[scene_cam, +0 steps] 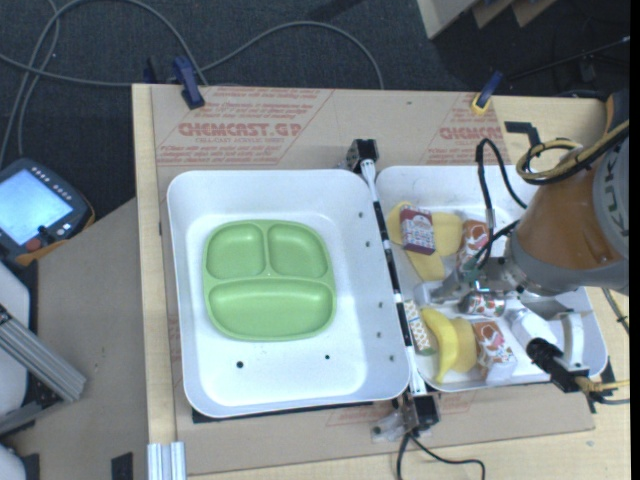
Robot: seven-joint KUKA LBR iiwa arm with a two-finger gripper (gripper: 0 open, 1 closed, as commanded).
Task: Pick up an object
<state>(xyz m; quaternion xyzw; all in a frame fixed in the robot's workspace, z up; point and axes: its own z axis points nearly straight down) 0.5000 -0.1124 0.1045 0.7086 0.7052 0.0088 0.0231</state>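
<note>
The tool (pixel 478 286) sits low in the right bin (pixel 590 353), in the middle of a crowd of small food packets. Whether it is spread or pressed together cannot be told from here — the metal parts blur into the wrappers.

Candidates for the pick all lie in that bin: a red-labelled packet (pixel 417 230) on a yellow piece (pixel 440 248) toward the far side, a banana (pixel 452 342) toward the near side, and a red-and-white packet (pixel 490 344) just beside it.

My judgement: aim for one item with free edges, come straight down, and lift slowly — the neighbours touch and could drag along.

The left bin (pixel 190 208) holds a green divided plate (pixel 268 280). The cardboard on the tabletop (pixel 150 268) reads roughly "CHEMCAST GP"; packet print is too small to read.
</note>
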